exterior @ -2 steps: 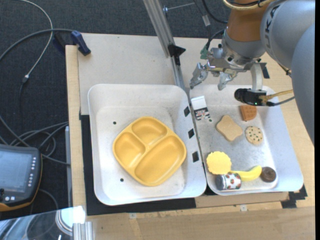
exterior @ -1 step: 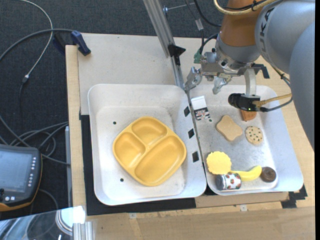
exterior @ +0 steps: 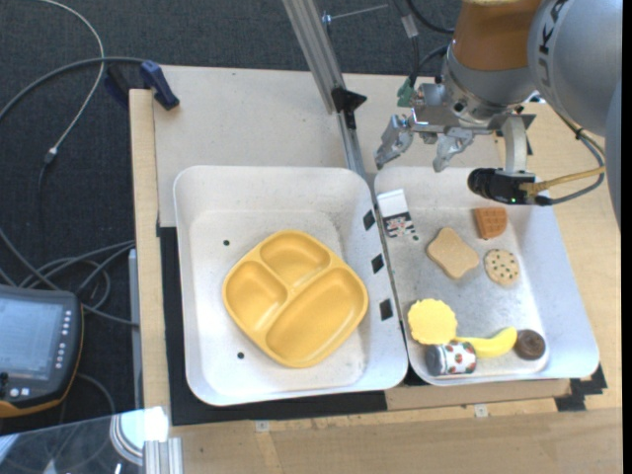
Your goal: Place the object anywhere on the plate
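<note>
Two bins side by side.
Plate (exterior: pixel 295 297) in left bin (exterior: pixel 197 196); bread slice (exterior: pixel 452 253), cookie (exterior: pixel 502 266), banana (exterior: pixel 491 343) in right bin (exterior: pixel 571 294).

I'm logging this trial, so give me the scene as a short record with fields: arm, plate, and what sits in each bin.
arm: gripper hangs above the far edge of the right bin, jaws spread, nothing between them
plate: yellow divided plate in the left bin, nothing on it
right bin items: toast slice, waffle piece, cookie, yellow round piece, banana, small can, brown round piece
task state: no object on the plate yet
</note>
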Robot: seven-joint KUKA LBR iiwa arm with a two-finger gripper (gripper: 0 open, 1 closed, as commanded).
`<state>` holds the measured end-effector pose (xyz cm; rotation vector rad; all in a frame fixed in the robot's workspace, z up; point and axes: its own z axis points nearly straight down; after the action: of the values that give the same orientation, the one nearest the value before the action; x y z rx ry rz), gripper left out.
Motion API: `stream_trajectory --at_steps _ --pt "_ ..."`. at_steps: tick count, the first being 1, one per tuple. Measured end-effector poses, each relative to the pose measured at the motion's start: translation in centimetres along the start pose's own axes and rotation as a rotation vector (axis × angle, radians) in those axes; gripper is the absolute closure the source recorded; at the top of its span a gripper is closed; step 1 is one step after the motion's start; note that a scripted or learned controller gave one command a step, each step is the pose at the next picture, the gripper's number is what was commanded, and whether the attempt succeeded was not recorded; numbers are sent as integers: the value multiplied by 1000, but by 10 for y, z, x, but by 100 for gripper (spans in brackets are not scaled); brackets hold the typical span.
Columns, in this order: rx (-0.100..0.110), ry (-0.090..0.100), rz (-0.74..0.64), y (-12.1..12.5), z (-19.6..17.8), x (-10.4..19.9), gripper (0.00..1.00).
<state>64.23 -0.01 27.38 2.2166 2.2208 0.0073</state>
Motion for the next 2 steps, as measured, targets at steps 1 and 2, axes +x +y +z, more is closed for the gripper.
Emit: stream_trajectory --at_steps 1,2 --pt "9 -1 4 -5 14 -14 0" --pt "10 0 0 -25 20 4 0"
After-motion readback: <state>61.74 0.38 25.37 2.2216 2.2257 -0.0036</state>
